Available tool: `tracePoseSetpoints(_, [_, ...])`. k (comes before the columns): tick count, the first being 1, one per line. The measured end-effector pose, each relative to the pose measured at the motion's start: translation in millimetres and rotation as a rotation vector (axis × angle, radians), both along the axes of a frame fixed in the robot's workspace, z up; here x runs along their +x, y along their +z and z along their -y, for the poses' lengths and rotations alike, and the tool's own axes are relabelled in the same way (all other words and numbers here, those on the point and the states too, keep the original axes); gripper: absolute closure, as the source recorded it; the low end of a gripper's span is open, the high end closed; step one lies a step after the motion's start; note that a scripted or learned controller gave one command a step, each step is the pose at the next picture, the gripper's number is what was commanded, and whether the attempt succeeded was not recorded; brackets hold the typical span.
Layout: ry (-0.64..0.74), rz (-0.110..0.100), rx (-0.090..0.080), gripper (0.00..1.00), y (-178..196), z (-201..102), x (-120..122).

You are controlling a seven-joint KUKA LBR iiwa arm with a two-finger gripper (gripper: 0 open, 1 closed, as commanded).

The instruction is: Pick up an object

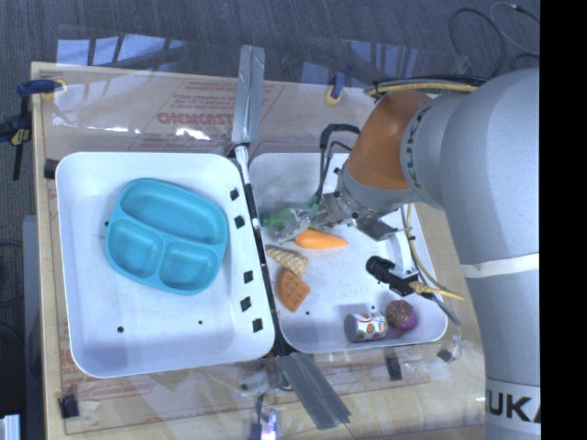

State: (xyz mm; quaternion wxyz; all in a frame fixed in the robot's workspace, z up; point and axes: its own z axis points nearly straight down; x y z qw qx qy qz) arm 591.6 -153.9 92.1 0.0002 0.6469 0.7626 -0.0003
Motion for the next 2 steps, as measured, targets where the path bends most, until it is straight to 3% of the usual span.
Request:
tracePoseSetpoints(1, [0.006, 0.0, -0.003, 1.0, 10, 0, 1])
tracePoseSetpoints(2, [-0.254, -0.002, 0.0, 1.0, 99, -27, 34])
